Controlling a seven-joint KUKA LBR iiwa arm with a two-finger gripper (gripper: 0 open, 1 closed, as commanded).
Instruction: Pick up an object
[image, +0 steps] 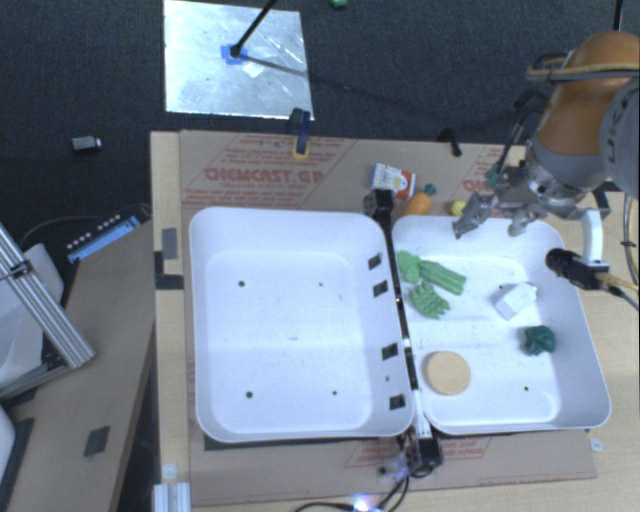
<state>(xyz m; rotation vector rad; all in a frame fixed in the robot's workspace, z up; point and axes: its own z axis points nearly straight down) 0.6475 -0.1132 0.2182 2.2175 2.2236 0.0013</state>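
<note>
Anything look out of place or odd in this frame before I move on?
A few small items lie on the cardboard behind the bins, outside the right bin, near its back left corner. The green pieces, white block, tan disc and dark green lump sit inside.

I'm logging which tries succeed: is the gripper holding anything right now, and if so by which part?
Nothing is held. The gripper hangs open above the far edge of the right bin, with nothing between its fingers; the green pieces, white block and tan disc lie in the bin.
</note>
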